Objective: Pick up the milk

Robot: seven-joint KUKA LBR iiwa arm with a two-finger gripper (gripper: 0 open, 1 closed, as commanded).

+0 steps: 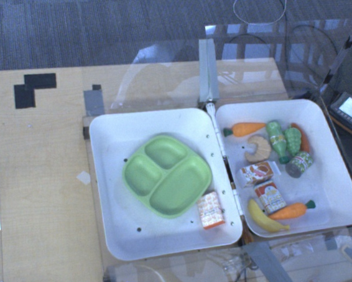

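You will find the milk [211, 210], a small carton that looks light and easy to crush, in the left bin [120, 237] just beside the green plate [167, 176], so take it gently across its flat sides; the state of the hand I cannot tell.

Both white bins [111, 238] looked like smooth moulded plastic with a soft sheen, and the green divided plate [167, 176] was matt plastic. The milk [211, 210] carton appeared to be printed card, faintly glossy. The bench [36, 183] showed pale, matt wood grain, while the floor [88, 21] beyond was rough blue carpet.
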